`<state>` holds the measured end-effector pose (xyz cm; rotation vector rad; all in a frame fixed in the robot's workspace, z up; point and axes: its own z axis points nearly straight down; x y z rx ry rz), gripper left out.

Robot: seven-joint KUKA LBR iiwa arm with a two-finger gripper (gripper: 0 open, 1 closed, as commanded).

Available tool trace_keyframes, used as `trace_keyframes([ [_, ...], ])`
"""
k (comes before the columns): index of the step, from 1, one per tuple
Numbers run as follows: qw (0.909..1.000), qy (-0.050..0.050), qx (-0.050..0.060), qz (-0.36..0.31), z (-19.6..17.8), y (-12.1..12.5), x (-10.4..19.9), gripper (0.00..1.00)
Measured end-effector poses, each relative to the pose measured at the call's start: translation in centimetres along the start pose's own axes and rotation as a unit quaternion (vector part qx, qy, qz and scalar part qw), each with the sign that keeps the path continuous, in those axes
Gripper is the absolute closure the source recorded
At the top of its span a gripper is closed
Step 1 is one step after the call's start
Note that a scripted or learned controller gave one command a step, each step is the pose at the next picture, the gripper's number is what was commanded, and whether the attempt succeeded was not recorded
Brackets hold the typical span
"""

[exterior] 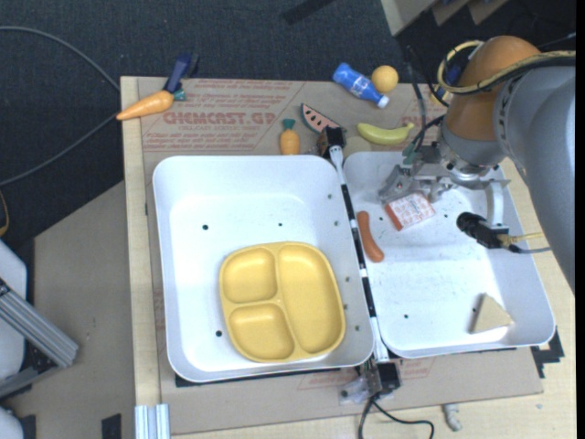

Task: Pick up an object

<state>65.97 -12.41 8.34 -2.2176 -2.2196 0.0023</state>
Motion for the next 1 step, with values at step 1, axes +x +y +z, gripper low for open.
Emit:
trace_keyframes([
  [1,1.0,-0.001,-0.002,-0.001,-1.19,0.14,-0.04,1.0],
])
